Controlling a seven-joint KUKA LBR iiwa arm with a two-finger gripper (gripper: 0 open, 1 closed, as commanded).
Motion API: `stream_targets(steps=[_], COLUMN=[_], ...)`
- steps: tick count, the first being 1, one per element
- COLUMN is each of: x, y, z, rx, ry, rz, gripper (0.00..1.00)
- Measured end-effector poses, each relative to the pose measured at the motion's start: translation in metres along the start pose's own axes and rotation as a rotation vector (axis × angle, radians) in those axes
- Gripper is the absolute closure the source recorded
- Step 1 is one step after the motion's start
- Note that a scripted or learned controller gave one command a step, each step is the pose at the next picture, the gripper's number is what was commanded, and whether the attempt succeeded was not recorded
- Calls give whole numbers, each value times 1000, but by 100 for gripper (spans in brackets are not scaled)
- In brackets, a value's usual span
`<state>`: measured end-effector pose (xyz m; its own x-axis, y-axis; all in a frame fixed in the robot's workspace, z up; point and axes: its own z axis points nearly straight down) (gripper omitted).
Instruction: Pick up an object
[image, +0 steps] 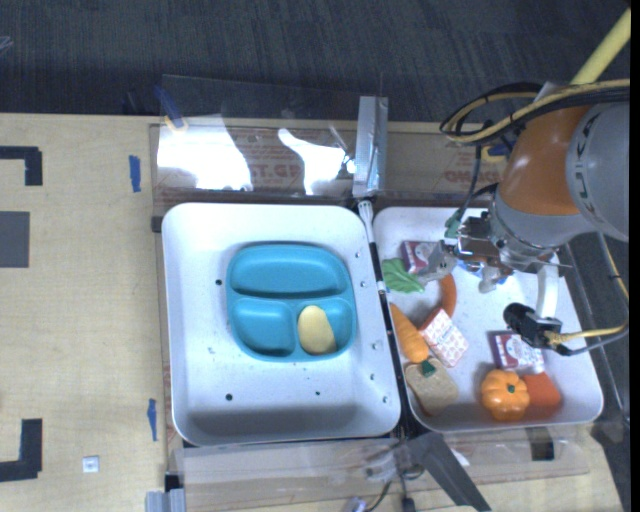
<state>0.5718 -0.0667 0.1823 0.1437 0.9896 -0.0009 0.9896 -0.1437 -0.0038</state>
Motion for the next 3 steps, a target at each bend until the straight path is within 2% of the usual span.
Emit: stream_targets(steps=[1,2,3], x=[-42,-42,12], y=[28,28,70], z=[95,85,-5], rx=[-7,-8,-8], ry=[2,1,2], rz=[-22,-22,-25], gripper=[0,100,100])
